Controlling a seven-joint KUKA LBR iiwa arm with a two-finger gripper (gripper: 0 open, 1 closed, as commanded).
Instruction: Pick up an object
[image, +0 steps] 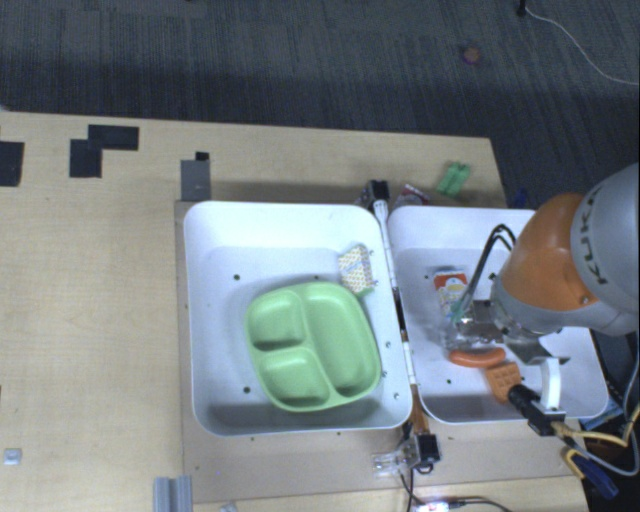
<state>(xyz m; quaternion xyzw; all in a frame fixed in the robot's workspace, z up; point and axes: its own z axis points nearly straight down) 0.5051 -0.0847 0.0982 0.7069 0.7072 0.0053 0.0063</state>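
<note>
Claw (468, 335) low over orange object (476, 356).

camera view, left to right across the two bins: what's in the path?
left bin → green divided plate → small patterned packet → right bin → orange items → arm's orange band

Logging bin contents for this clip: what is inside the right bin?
In the right bin lie a red-and-white packet and orange pieces beneath the claw. The arm covers the bin's right part, so anything there is hidden.
</note>
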